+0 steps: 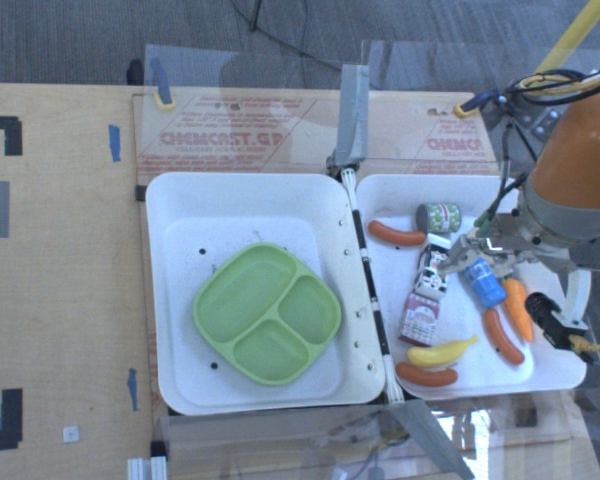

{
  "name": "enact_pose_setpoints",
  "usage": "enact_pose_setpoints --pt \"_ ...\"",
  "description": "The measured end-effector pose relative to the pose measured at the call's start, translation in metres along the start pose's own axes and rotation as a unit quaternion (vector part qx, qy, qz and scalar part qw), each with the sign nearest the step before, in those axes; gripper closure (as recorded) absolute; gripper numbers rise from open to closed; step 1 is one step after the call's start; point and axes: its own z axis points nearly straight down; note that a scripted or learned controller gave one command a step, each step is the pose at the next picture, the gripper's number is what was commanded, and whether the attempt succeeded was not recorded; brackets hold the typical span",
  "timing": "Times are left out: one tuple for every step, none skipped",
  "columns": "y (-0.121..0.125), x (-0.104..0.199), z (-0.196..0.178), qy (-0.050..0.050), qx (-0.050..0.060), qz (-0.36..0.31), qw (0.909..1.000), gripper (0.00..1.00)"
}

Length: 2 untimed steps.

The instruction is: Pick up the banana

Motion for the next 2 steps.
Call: enact_pose_setpoints --pt "-0.053 0.015 0.098 -0.001 -0.007 -0.149 0.9888 0.0" --pt "-0.05 0.015 0.085 -0.002 -0.012 -0.148 0.989 1.0"
